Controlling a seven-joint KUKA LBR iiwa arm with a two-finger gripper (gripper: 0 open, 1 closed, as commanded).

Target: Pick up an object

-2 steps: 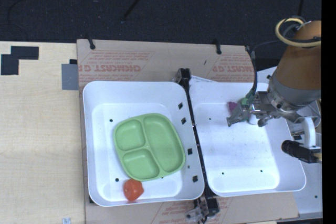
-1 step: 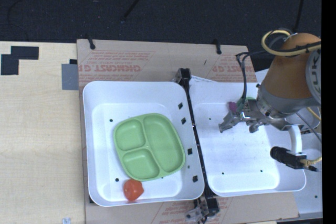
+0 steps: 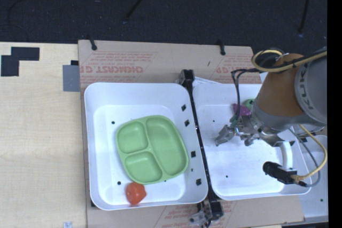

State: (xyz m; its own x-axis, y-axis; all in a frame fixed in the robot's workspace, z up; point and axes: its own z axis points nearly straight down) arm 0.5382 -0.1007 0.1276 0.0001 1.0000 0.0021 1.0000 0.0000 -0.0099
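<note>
you're looking down on the right bin (image 3: 240, 181) now, and your gripper (image 3: 223, 137) hangs low over its white floor, left of the middle, pointing toward the divider between the two bins. released or clenched? you can't tell from this angle. the closest thing to pick is a small purple and green toy (image 3: 243, 109). it lies in the right bin, just to the far right of the gripper tip, tucked close against the grey and orange arm (image 3: 278, 96). whether it touches the arm, you can't tell. over in the left bin (image 3: 101, 115) a green divided plate (image 3: 152, 148) lies flat in the middle, well apart from the gripper. an orange lump (image 3: 135, 193) sits by that bin's near wall, just beside the plate's near edge.
</note>
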